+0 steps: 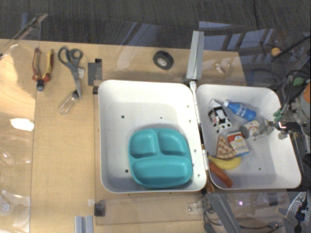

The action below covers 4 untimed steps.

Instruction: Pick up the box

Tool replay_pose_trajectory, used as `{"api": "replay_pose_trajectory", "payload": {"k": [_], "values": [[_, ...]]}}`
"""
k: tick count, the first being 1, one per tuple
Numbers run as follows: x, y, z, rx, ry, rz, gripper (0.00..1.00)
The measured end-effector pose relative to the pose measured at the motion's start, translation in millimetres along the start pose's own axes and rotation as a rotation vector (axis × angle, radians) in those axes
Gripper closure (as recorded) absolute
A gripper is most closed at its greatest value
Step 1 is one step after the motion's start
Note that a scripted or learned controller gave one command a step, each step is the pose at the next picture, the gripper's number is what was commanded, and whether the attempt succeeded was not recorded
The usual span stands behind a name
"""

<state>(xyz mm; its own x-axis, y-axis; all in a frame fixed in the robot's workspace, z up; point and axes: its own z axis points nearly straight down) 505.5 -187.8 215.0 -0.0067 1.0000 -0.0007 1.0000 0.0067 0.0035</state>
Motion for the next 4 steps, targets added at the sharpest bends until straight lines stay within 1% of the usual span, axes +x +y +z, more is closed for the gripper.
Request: {"api": "replay_pose_trajectory", "payload": {"k": [1, 2, 3, 4], "values": [[60, 24, 82, 0.002, 0.001, -0.131, 0.0], [40, 29, 121, -0.014, 0.001, -0.135, 0.0], [40, 33, 108, -0.025, -0.002, -0.137, 1.0], [80, -15, -32, -0.005, -0.001, -0.491, 1.0]]}}
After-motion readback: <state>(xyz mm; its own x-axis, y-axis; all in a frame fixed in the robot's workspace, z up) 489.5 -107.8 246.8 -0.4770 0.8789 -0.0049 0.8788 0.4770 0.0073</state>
